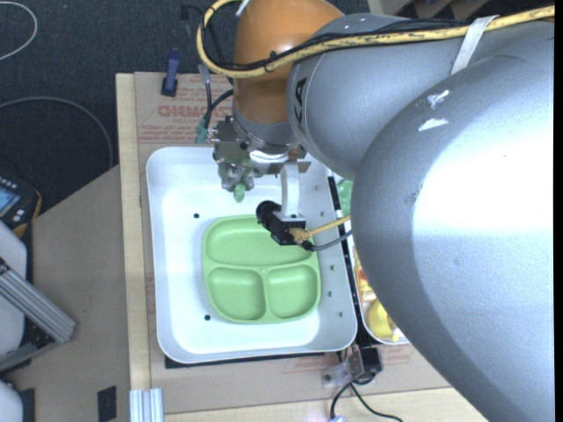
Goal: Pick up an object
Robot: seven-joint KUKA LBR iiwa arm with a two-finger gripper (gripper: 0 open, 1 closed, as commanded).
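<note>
A light green divided plate [260, 268], three compartments visible, lies flat in the left white bin [171, 262], just below and toward the camera from the pincer [237, 185] of the grey KUKA arm [440, 192]. The pincer hangs over the bin's far end, near its back wall and beyond the plate's far rim; nothing is seen between its tips, and whether it is released or clenched cannot be told from this angle. A black fitting [274, 221] with a yellow cable hangs beside it over the plate's upper right edge. The orange band [273, 51] rises above the wrist, and the arm's bulk hides most of the right bin [374, 319], where something yellow shows. The likely trouble: the plate is wide, shallow and smooth, so a descent where the pincer now stands would probably meet bare bin floor, while a pinch on the thin rim could slip or merely tip the plate
</note>
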